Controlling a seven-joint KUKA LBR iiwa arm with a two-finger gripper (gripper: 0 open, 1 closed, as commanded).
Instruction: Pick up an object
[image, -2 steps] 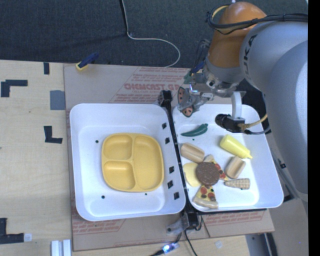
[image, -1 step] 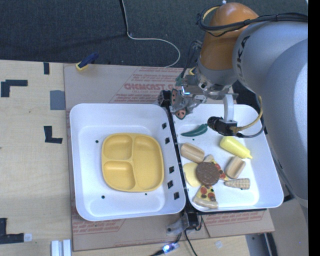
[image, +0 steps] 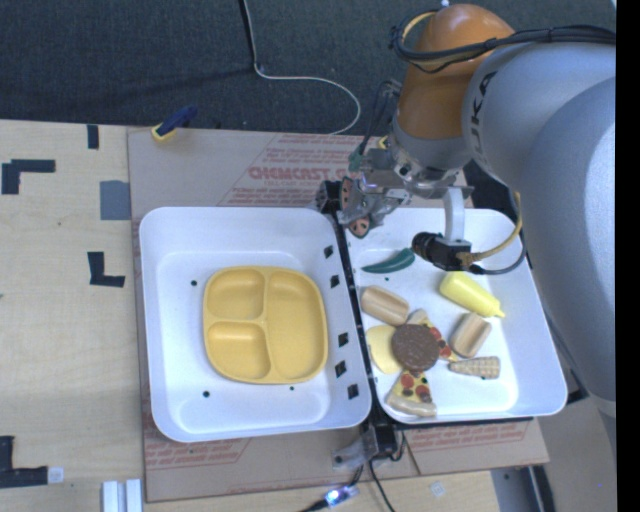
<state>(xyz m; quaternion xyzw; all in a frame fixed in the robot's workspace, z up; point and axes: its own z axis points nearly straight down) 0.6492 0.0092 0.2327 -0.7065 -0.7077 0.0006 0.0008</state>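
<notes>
Overhead, we see the grey arm (image: 560, 150) enter from the right, its orange band (image: 445, 70) above the wrist, which tilts down toward the far edge of the divider between the two bins. We find the gripper (image: 358, 212) low over that rim; we cannot tell its finger state. The left bin (image: 165, 330) holds a yellow divided plate (image: 266, 324). The right bin (image: 530, 370) holds toy foods: a yellow corn piece (image: 470, 293), a brown cookie (image: 414, 346), and a green pepper (image: 390, 263) nearest the gripper.
</notes>
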